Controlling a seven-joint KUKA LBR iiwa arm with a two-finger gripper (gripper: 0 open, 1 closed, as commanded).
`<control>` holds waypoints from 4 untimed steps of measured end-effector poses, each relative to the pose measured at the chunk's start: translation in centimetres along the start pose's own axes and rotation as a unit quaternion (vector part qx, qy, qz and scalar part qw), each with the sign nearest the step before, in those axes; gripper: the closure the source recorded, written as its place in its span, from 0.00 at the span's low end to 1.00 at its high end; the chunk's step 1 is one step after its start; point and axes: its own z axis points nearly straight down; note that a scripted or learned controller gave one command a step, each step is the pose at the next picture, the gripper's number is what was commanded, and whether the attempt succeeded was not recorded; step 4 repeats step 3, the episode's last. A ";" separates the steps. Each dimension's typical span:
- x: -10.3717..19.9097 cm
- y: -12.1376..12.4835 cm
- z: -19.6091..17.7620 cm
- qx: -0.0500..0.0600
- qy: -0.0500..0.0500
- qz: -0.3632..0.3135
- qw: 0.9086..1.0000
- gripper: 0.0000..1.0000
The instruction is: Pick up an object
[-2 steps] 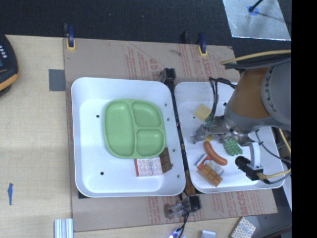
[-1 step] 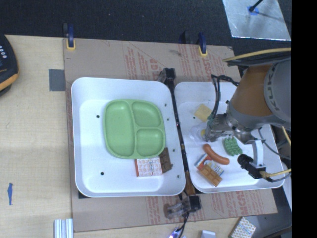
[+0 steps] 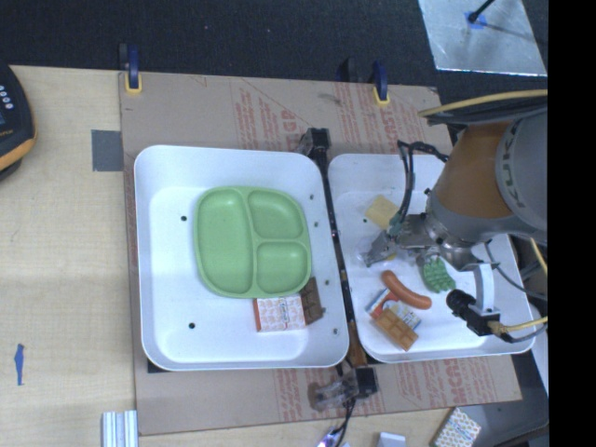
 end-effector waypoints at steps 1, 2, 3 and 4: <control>0.5 -2.3 1.1 0.001 0.001 -0.001 1.000 0.00; 0.4 -2.2 0.0 0.000 0.000 -0.001 1.000 1.00; 7.6 0.9 -9.5 -0.006 0.001 -0.006 1.000 1.00; 7.6 0.9 -9.5 -0.006 0.001 -0.006 1.000 1.00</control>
